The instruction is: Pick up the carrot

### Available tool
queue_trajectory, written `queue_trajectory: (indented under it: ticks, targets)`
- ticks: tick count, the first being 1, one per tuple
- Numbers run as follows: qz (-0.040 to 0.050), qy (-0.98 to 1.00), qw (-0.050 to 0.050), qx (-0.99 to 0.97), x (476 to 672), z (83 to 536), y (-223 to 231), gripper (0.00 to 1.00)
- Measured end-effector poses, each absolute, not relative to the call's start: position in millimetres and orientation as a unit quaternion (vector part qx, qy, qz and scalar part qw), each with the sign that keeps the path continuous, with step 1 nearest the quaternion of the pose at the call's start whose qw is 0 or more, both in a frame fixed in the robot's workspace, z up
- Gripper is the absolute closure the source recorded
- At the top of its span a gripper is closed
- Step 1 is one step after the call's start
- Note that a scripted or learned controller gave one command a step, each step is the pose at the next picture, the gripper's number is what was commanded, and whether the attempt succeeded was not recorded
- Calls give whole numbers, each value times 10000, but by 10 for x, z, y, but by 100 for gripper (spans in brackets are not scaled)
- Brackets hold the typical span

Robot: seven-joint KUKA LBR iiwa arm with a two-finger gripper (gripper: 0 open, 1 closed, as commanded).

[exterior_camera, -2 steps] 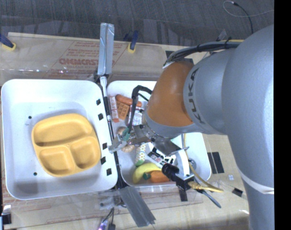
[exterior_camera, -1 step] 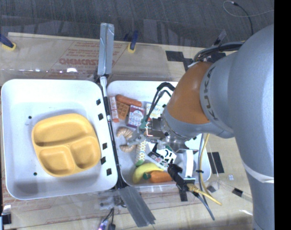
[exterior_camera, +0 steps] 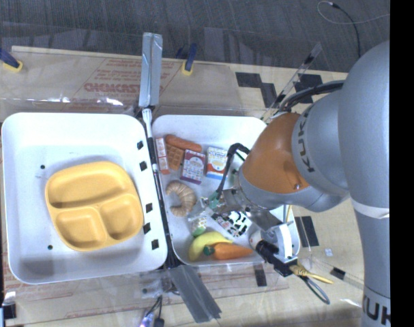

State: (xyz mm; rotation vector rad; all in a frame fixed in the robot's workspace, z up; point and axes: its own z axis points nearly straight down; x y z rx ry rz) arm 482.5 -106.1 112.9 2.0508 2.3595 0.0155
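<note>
Looking down on the bench, we take the right bin [exterior_camera: 193, 122] as our landmark. We find the carrot [exterior_camera: 232, 251] lying flat along that bin's near edge, toward its near right corner, its green top pointing left. A banana [exterior_camera: 205, 242] lies touching the carrot's green end, just left of it. Further up the right bin we note a croissant-shaped pastry [exterior_camera: 181, 197] near the divider side, and along the far wall a row of hot dogs [exterior_camera: 183, 144], a small dark red box [exterior_camera: 193, 166] and a white carton [exterior_camera: 217, 161]. A narrow box [exterior_camera: 161, 156] stands against the bin's left wall.

The gripper [exterior_camera: 235, 218] hangs over the right bin's right half, above and just beyond the carrot, with the orange band [exterior_camera: 278, 157] of the wrist directly over it. We cannot tell how the claw stands; the wrist hides too much of it, and nothing shows clamped in it. The carrot lies apart from it on the bin floor.

Left of the right bin sits the left bin [exterior_camera: 16, 182], which holds a yellow divided tray [exterior_camera: 92, 201] near its middle.
</note>
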Motion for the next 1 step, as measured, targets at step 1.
queue_trajectory:
  ticks: [1]
  targets:
    - [40, 7557, 83, 6548, 4832, 1224, -1074, 100]
